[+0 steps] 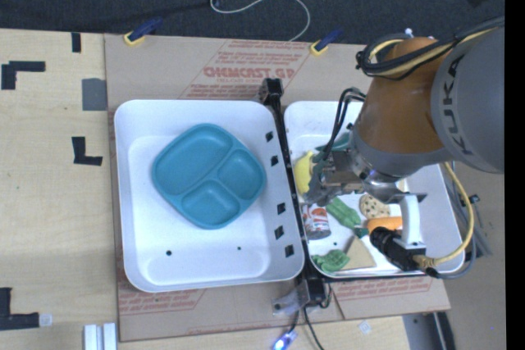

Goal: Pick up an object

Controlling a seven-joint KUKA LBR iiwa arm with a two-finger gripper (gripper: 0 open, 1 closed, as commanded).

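Hovering: claw (328,186) low in right bin (316,117)
Nearest: yellow item (303,170), touching claw's left
Grip: cannot tell

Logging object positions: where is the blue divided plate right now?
The blue divided plate lies in the left bin, near its centre, apart from the arm over the right bin.

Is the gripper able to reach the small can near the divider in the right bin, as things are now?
Probably yes. The gripper hangs low in the right bin, just above the small can, and nothing lies on the can. The green item and the divider beside it leave little room.
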